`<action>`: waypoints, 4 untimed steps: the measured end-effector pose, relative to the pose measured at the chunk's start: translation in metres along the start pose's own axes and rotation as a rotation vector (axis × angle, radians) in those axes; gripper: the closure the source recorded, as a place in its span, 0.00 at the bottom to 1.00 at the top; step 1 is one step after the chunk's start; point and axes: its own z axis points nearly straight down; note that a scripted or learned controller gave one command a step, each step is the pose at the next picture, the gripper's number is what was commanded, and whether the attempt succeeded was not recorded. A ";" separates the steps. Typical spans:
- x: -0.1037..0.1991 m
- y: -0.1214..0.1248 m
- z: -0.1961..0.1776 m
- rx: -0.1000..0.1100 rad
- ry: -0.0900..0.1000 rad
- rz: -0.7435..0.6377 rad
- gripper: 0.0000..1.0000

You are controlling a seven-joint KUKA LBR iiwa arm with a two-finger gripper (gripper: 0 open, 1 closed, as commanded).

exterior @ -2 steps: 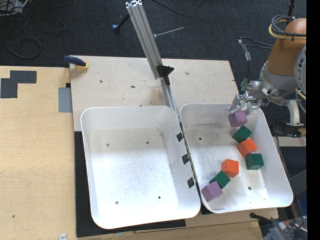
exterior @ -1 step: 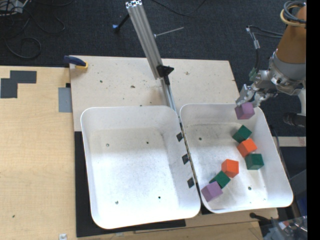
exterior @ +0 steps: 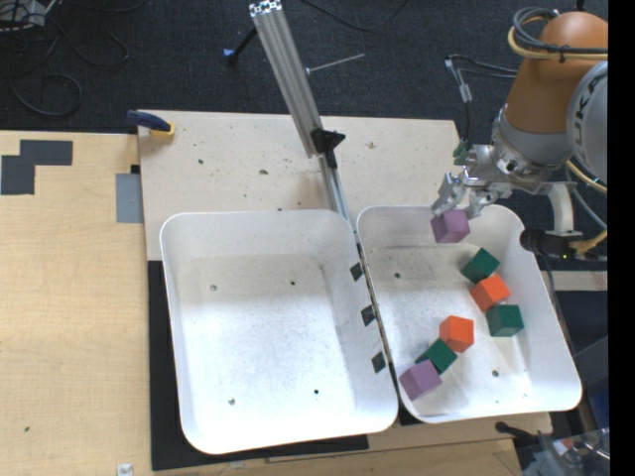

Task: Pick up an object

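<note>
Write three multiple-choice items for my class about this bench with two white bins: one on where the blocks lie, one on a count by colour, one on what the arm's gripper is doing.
1. Where do the loose blocks lie?
A. In the left bin
B. In the right bin
C. On the wooden bench

2. How many orange blocks are there?
A. One
B. Two
C. Four

3. What is at the gripper?
A. A purple block, raised
B. A green block
C. An orange block

Answers:
1 B: the green block, orange block and the others rest inside the right bin, not the left bin.
2 B: a second orange block lies nearer the bin's middle.
3 A: the purple block sits at the gripper, between the jaws, over the bin's far edge; another purple block lies in the bin.
</note>
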 end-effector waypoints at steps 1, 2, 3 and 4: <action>0.058 -0.013 -0.002 0.001 0.000 0.000 1.00; 0.108 -0.025 -0.004 0.001 0.000 0.001 1.00; 0.160 -0.023 -0.013 -0.002 -0.001 0.000 1.00; 0.216 -0.021 -0.019 -0.002 -0.001 -0.001 1.00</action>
